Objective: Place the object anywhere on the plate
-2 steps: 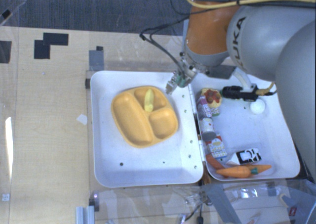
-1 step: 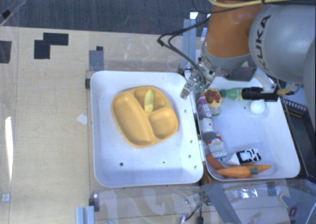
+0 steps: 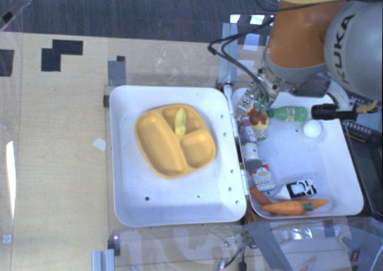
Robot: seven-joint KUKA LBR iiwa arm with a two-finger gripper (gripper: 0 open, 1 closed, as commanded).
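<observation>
A yellow divided plate lies in the left white bin. A small yellow object, like a piece of corn, rests in the plate's top compartment. My gripper hangs under the orange wrist over the far left corner of the right bin. Just below it lies a small red and yellow item. Whether the gripper touches that item is unclear.
The right bin holds a green bottle, a white ball, a carrot, a black and white packet and several small cans along its left wall. Cables loop above the wrist.
</observation>
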